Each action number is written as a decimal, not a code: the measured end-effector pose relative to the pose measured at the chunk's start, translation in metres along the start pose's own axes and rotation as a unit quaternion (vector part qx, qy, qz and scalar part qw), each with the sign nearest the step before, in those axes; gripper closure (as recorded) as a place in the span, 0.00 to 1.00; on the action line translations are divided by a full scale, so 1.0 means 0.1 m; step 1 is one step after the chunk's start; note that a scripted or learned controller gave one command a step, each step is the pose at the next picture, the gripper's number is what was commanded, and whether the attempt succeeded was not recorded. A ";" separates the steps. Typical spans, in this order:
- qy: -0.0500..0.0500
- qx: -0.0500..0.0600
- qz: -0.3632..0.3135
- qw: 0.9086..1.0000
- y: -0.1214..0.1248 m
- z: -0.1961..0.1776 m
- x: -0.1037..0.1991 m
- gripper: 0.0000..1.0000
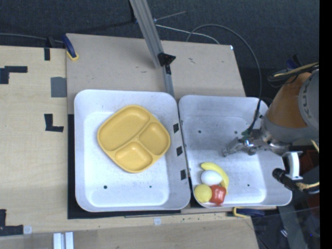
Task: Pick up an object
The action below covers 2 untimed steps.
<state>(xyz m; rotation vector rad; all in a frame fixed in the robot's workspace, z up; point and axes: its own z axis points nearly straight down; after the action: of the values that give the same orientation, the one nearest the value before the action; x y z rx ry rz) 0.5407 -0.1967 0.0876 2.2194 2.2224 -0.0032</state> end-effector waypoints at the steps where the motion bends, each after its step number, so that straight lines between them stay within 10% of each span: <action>1: 0.001 0.000 -0.001 1.000 0.00 -0.12 0.01 1.00; 2: 0.000 -0.002 0.001 1.000 -0.06 -0.59 -0.05 1.00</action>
<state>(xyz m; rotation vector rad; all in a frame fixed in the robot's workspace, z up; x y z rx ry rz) 0.5345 -0.2013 0.1465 2.2199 2.2198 0.0014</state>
